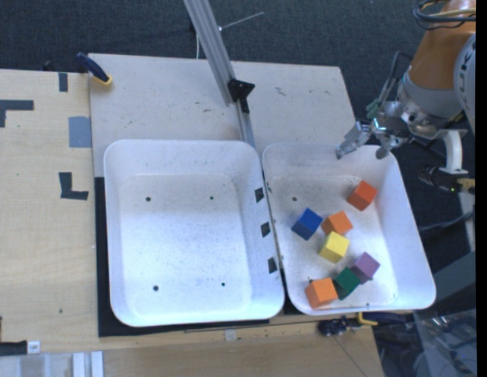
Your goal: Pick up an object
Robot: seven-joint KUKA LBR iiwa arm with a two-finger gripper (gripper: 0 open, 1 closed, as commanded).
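White bins point(181, 151) hold orange, blue, yellow, purple and green cubes point(335, 247)

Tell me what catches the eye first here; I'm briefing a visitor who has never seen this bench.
The cluster of bright blocks in the right bin stands out: blue block, yellow block, purple block, green block and three orange ones. Next comes the gripper, above that bin's far rim, with nothing between its jaws. The left bin beside it is plain white.
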